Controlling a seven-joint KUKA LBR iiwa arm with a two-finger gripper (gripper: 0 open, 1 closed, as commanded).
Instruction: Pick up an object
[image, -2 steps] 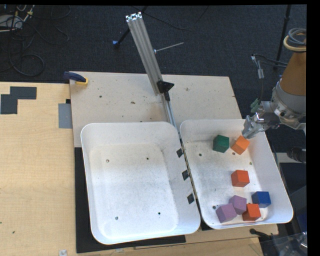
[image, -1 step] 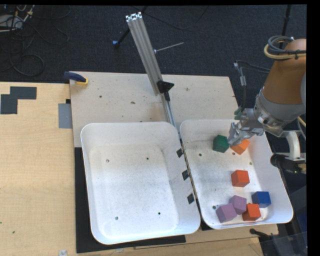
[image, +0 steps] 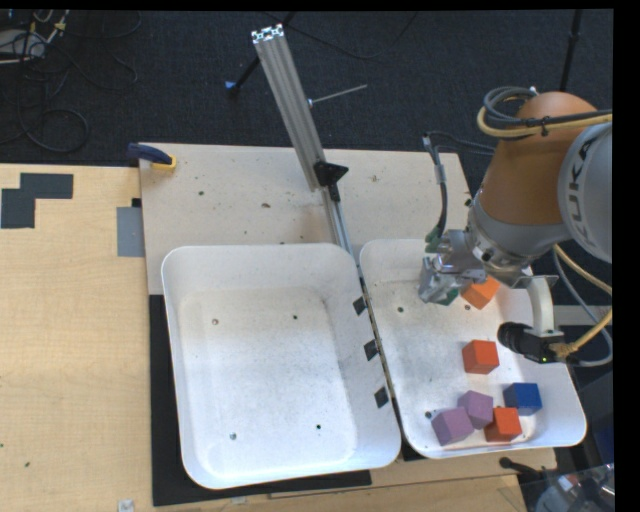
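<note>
My gripper (image: 438, 284) hangs over the back part of the right bin (image: 420, 345), close to its left wall. An orange block (image: 483, 292) lies just to the right of it, partly under the wrist. A small green piece (image: 449, 297) peeks out beside the gripper's tip; whether it is touched is unclear. Further toward the front lie a red cube (image: 480, 356), a blue cube (image: 522, 397), two purple cubes (image: 477, 407) (image: 452, 426) and an orange cube (image: 504, 424).
The left bin (image: 190, 300) sits beside the right one, joined by black clips (image: 370, 350). A slanted aluminium rail (image: 295, 110) rises behind the bins. The arm's grey and orange body (image: 535, 170) overhangs the right bin's back right corner.
</note>
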